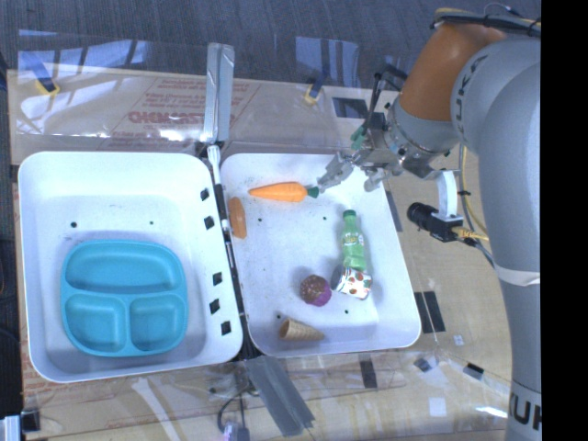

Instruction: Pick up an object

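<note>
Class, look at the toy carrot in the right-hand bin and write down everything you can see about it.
The toy carrot is smooth orange, plastic-looking, with a small green stub at its right end. It lies flat, lengthwise across the upper part of the right bin, its pointed tip aimed left toward the divider. The pincer hangs just by its green end; whether they touch cannot be told. A smaller orange piece lies below-left of it, apart.

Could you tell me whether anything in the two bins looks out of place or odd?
Nothing stands out. The carrot, green bottle, ice cream cone and other toys lie loose in the right bin; the blue tray sits flat.
</note>
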Action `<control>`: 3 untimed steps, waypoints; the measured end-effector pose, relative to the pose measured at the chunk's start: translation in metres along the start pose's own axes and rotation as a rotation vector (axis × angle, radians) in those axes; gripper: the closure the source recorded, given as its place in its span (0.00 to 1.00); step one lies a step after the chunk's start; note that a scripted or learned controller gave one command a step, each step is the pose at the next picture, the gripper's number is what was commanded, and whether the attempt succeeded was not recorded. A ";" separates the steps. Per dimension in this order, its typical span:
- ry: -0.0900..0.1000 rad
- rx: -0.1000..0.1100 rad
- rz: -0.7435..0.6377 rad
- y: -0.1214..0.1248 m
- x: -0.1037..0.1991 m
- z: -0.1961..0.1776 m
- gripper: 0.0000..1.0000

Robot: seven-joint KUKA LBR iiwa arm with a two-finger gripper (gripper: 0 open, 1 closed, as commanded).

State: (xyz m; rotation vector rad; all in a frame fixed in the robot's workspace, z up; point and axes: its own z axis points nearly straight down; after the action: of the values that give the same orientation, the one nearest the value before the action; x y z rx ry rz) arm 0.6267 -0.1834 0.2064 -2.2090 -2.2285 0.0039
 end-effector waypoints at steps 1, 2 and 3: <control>-0.010 -0.028 -0.037 -0.064 -0.020 0.093 0.00; -0.019 -0.042 -0.020 -0.082 -0.030 0.099 0.00; -0.018 -0.043 -0.024 -0.082 -0.029 0.088 1.00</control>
State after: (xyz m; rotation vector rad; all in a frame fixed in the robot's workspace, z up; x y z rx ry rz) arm 0.5450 -0.2134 0.1186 -2.2115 -2.2858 -0.0252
